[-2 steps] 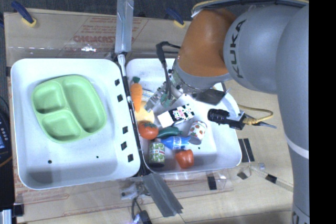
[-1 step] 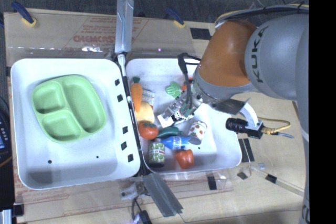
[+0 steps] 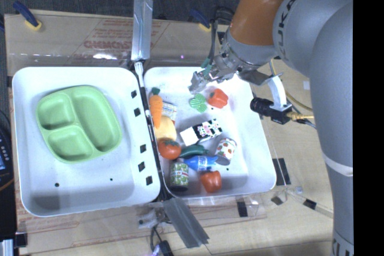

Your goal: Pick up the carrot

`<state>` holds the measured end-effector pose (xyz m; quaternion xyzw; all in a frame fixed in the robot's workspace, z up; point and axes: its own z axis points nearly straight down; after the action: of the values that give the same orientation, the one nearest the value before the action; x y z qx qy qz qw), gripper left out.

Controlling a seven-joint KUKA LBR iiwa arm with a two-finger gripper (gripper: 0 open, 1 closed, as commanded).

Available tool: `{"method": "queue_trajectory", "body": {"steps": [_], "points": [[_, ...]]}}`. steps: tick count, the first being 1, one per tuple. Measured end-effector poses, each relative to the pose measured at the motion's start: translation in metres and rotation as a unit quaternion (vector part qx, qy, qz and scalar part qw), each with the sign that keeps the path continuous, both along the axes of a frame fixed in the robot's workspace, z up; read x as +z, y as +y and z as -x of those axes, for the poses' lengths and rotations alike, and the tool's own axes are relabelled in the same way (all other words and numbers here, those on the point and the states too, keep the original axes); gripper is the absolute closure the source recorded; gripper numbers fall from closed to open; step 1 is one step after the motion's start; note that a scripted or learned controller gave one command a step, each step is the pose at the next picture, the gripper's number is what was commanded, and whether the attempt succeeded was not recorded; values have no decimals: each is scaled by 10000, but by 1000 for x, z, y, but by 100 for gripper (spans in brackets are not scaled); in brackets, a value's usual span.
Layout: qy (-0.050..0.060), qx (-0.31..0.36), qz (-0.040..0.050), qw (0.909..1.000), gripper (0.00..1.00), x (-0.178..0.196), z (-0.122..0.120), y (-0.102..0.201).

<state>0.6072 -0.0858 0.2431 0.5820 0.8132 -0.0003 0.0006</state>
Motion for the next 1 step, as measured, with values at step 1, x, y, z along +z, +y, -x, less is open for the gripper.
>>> {"method": "queue_trajectory", "body": {"steps": [1], "points": [[3, 31, 3, 10000, 100, 10, -1, 1]]}}
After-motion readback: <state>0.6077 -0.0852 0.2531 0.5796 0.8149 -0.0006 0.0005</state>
